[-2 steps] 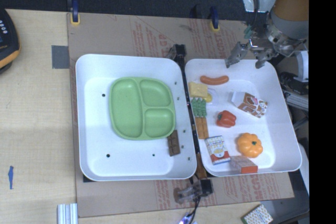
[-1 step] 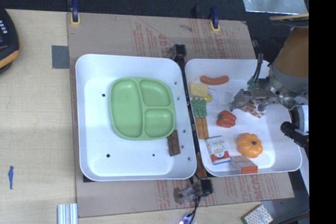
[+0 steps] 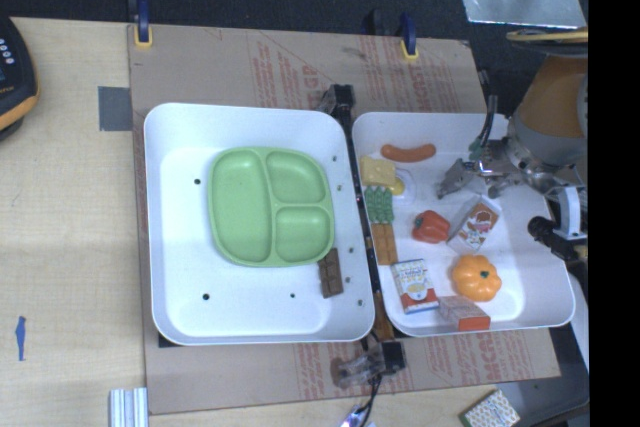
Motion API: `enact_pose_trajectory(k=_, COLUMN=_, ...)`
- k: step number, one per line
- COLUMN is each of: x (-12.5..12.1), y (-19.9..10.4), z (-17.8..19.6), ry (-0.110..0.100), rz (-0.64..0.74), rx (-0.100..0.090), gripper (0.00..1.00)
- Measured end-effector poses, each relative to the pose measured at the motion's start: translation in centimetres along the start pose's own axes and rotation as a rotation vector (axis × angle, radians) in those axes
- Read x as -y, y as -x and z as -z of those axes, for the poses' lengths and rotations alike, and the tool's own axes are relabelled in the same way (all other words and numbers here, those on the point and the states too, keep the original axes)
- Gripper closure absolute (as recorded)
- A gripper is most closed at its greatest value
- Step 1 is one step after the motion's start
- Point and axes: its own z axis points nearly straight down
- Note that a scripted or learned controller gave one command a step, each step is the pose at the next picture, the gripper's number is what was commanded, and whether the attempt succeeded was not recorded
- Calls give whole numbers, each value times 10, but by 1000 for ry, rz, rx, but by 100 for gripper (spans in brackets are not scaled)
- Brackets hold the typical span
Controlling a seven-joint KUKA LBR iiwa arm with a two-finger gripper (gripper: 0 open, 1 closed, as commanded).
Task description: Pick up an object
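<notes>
Two white bins side by side on a cardboard sheet; left bin (image 3: 175, 215) holds a green divided plate (image 3: 270, 205) at its centre and a small brown block (image 3: 329, 274) just near-right of the plate; right bin (image 3: 545, 300) holds the small items; arm (image 3: 550, 110) comes in from the right over the far-right part of the right bin; gripper (image 3: 468, 173) hangs low over the bin's far middle, fingers spread apart, nothing between them; sausage (image 3: 408, 152) far, just left of the gripper; orange pumpkin (image 3: 475, 277) near; red pepper (image 3: 431, 227) mid-bin; white packet (image 3: 477, 224) touching the pepper's right side, just near of the gripper; carton (image 3: 413, 285) near-left; yellow piece (image 3: 380, 173) and green piece (image 3: 378, 204) along the left wall; brown block (image 3: 464, 316) at the near wall, below the pumpkin.
</notes>
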Motion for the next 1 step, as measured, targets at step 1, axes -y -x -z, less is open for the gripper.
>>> enact_pose_trajectory(k=1, x=39, y=23, z=-11, ry=-1, rz=0, rx=0, gripper=0)
